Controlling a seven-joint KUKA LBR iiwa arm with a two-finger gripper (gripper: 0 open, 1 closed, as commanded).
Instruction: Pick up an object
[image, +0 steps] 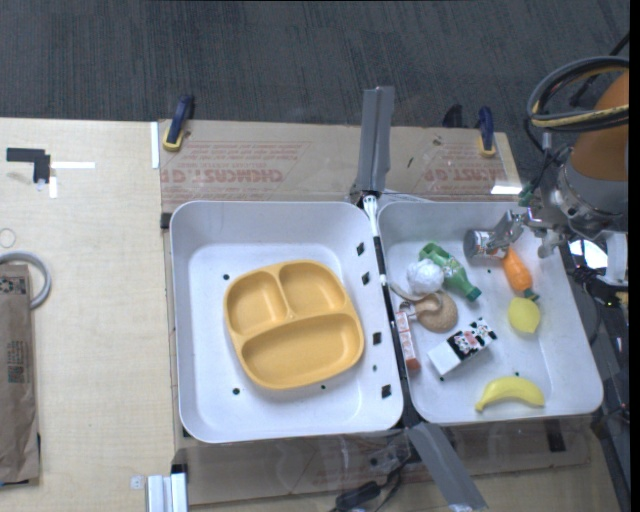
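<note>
Camera view: gripper (497, 240) sits in the upper part of the right bin (590, 385), metal fingers (478, 243) pointing toward frame left; whether they are spread or closed, cannot tell. Nothing visible between them. Orange carrot (516, 271) lies just right of and below the fingertips, close but apparently apart. Green bottle (451, 271) lies tilted to the lower left of the gripper, with a white crumpled ball (424, 275) touching its left side. Below that, a tan mushroom-shaped item (436, 313). Lemon (524, 316) below the carrot. Black-and-white carton (463, 347) lies mid-bin, banana (511, 393) near the bottom wall. Small red-labelled pack (406, 338) lies along the bin's left wall. Left bin (200, 400) holds a yellow divided plate (293, 325). Arm's orange band (603, 150) shows at upper right of frame.
</note>
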